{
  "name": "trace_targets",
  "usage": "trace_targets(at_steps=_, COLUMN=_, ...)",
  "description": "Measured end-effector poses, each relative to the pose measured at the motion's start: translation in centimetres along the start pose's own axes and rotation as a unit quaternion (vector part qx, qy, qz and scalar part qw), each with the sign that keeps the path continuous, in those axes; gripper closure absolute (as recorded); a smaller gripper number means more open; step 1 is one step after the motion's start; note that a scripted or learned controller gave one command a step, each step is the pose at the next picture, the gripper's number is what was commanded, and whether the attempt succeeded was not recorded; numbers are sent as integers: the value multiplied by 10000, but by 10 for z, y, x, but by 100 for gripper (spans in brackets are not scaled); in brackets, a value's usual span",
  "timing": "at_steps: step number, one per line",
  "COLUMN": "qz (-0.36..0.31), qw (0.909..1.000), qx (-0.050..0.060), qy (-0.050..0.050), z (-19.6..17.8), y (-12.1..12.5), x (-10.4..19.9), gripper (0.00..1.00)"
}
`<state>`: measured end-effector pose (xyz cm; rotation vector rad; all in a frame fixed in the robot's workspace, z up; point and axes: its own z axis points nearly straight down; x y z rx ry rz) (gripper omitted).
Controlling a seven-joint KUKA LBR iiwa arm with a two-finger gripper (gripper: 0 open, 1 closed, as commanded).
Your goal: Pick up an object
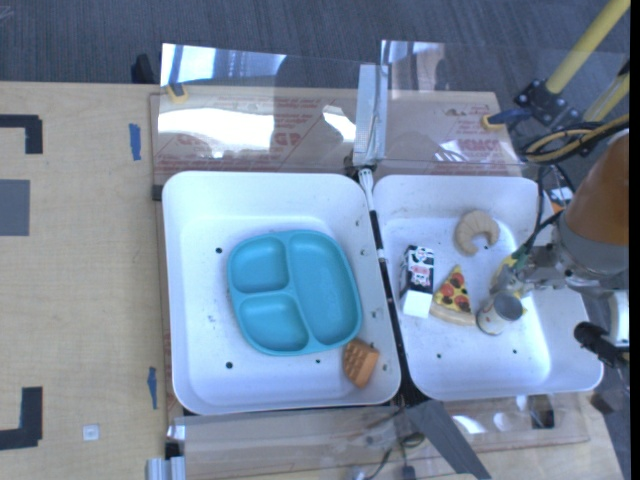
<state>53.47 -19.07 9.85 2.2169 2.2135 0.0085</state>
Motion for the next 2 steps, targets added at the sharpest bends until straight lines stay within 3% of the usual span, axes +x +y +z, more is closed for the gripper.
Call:
trace_targets(at_steps=1, qz=-45, qw=10000, qx=16, qy=17, z=12, y=56, x=67, gripper=100)
trace_targets(at_steps=2, qz=-54, qw=10000, qx=-3, qy=26, z=-91, y=52, x=148, gripper=100)
